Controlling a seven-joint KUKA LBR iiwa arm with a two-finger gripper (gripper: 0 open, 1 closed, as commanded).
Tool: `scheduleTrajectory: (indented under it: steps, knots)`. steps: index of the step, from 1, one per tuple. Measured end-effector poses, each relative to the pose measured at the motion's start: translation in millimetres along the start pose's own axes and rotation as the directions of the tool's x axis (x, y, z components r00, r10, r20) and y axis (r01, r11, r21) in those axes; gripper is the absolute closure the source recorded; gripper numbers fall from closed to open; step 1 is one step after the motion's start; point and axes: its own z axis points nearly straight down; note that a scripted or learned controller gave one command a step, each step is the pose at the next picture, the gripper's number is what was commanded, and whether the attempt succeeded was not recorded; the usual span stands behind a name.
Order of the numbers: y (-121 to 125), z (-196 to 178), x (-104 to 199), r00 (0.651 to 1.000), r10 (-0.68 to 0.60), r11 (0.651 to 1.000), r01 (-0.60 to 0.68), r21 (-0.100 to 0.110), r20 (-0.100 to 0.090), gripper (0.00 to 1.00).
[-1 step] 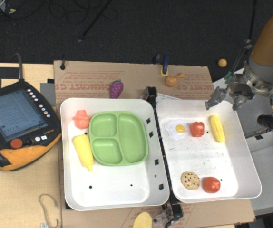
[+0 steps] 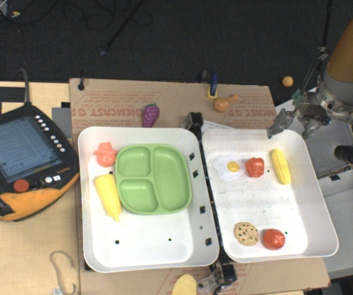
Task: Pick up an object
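My gripper [image 2: 294,123] hangs over the far right corner of the right bin [image 2: 315,189], open, with nothing between its fingers. Just below it lies a yellow corn cob [image 2: 280,166]. Left of the corn are a red pepper [image 2: 255,167] and a fried egg [image 2: 232,166]. At the bin's near side sit a cookie [image 2: 246,233] and a red tomato [image 2: 273,239]. The left bin [image 2: 139,247] holds a green divided plate [image 2: 153,179], a yellow bottle [image 2: 108,195] and a pink toy [image 2: 104,154].
On the cardboard behind the bins lie purple grapes [image 2: 150,114] and a brown pear-like toy [image 2: 224,102]. An orange ball [image 2: 287,80] sits farther back. A yellow lemon [image 2: 184,284] lies at the front edge. A teach pendant [image 2: 23,158] rests on the left.
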Motion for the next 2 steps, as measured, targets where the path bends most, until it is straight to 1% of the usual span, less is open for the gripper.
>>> scheduleTrajectory:
  steps: [1,2]
  knots:
    - [-4,61,-4,1.000,-0.001,1.000,0.001,0.006,-0.001,0.00]
    - [1,123,-5,1.000,-0.001,1.000,0.001,0.004,-0.001,0.00]
